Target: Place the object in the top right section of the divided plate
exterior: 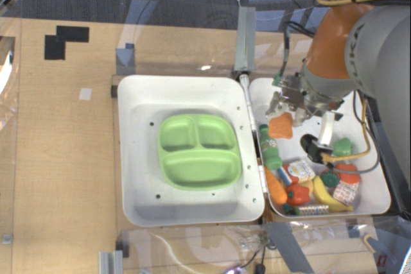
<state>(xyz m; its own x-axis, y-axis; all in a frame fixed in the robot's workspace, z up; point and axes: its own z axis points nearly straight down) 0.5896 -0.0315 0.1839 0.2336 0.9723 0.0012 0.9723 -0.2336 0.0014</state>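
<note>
The light-green divided plastic plate [199, 151] lies flat in the left white bin [138, 157], sections up and bare, ready to receive. A small orange wedge-shaped toy [280, 127] sits just under the gripper [292, 113], above the right bin [379, 199] with its heap of toy food [314, 186]. Whether the claw is apart or clamped on the wedge I cannot tell.
</note>
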